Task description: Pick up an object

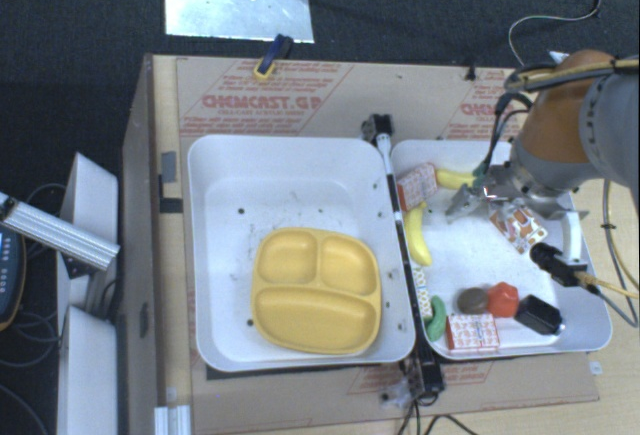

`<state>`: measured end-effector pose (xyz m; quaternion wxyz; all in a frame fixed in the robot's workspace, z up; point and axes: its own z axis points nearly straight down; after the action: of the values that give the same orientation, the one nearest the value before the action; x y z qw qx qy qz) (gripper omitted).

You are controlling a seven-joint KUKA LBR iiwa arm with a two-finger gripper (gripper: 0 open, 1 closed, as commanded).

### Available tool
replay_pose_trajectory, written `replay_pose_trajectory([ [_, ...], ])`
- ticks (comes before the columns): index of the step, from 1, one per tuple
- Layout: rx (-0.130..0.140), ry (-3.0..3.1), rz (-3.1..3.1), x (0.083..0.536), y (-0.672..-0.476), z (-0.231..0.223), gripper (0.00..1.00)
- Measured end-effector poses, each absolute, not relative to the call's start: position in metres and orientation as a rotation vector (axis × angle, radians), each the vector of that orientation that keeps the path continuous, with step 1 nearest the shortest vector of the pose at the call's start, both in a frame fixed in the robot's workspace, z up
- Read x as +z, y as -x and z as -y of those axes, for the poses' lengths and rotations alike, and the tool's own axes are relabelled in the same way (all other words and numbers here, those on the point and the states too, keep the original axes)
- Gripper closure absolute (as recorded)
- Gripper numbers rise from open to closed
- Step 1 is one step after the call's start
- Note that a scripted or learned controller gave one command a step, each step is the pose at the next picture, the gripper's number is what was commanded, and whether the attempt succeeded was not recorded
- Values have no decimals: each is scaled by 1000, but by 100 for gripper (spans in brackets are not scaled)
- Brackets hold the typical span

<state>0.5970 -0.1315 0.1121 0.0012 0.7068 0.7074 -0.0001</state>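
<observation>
Gripper (470,203) sits low in the right bin (590,323), upper part, just right of the banana (417,235) and below a yellow piece (455,179) at the back wall. I see two dark prongs splayed toward the left, nothing between them, so I judge the fingers spread and empty.

Nearest candidates: the banana along the divider, the red-and-white packet (416,185) beside it, and a patterned wrapper (518,225) just under the wrist.

To do this well I'd centre over one item, keep off the bin wall, and close only when both fingers straddle it.

Hard to read: fingertip contact with the floor is blurred; the wrist hides part of the wrapper; the yellow tray (317,289) lies alone in the left bin (215,223).
</observation>
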Motion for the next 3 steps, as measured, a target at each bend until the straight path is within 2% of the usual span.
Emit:
replay_pose_trajectory([
  [1,5,-2212,-2222,194,-644,147,0],
  [2,1,-2216,-2227,121,-669,101,0],
  [3,10,-2210,-2216,95,-673,116,0],
])
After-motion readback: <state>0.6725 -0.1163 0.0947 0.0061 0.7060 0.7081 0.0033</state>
